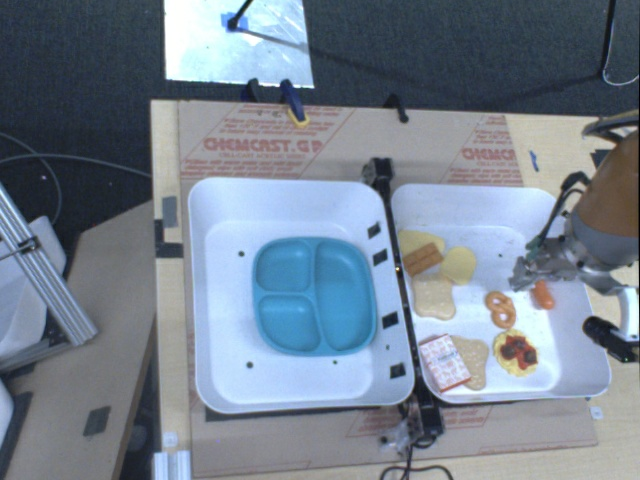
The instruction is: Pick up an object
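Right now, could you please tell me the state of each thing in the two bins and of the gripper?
Blue divided plate: flat in left bin, compartments bare.
Pretzel: loose in right bin.
Pizza piece: lying flat, untouched.
Red-and-white packet: flat by the divider.
Small orange item: lying at the gripper, grip unclear.

Even, bright light falls from above on my bench, so the two white bins [300, 203] nearly wash out and shadows under the food stay faint. The shiny sheet [236, 28] at the top glares pale blue-white. Everything looks slightly soft and grainy, and my arm [610, 213] at the right edge blurs.
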